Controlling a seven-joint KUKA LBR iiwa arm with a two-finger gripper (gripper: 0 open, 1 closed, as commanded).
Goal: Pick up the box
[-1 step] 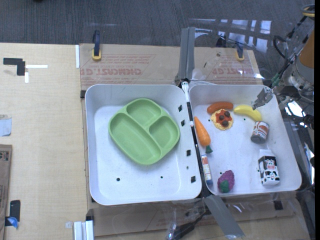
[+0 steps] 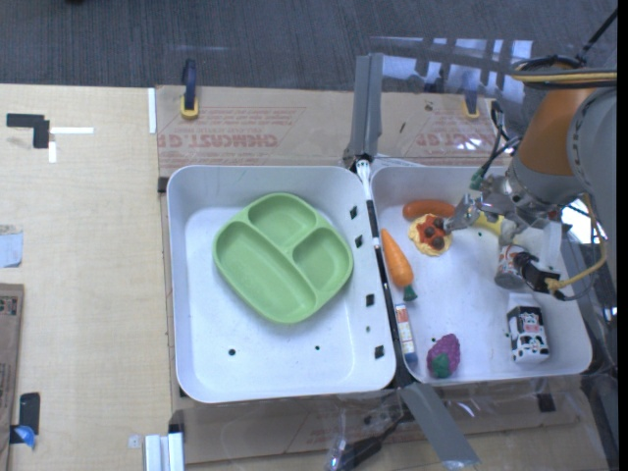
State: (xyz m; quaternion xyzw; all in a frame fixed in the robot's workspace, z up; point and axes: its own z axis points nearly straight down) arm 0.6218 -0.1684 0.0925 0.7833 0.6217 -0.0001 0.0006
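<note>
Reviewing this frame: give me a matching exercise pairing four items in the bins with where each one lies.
Things:
1. green divided plate
2. toy carrot
3. cow-print box
4. purple toy grapes

Places:
A. near right corner of the right bin
B. middle of the left bin
C. near edge of the right bin, toward the divider
D. along the divider, on the left side of the right bin

Pairs: 1-B, 2-D, 3-A, 4-C
</note>
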